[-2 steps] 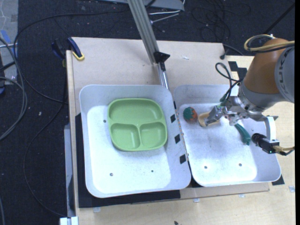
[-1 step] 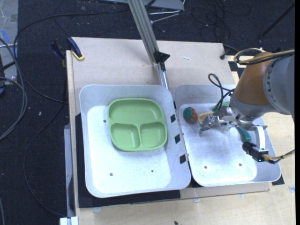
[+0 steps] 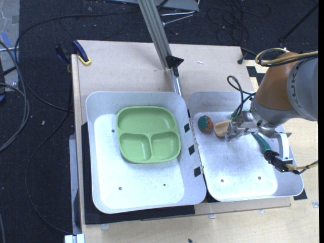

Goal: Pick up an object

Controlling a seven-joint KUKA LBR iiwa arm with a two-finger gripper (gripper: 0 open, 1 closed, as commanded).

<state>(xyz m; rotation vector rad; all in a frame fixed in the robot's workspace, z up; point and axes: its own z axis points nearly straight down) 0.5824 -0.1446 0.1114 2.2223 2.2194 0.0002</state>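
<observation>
In the right bin (image 3: 243, 178) a small ball (image 3: 204, 123), green with a red patch, lies near the far left corner. Just right of it lies a tan, rounded object (image 3: 220, 129). My gripper (image 3: 232, 133) is down in the bin right beside the tan object, touching or almost touching its right end. A teal-handled tool (image 3: 263, 143) lies to the right, partly under the wrist. The left bin (image 3: 136, 186) holds a light green divided plate (image 3: 149, 134).
A metal pole (image 3: 158, 29) slants from the top down to the gap between the bins. A blue and yellow clamp (image 3: 81, 53) sits at the bench's far left corner. Cables lie on the dark floor around the bench.
</observation>
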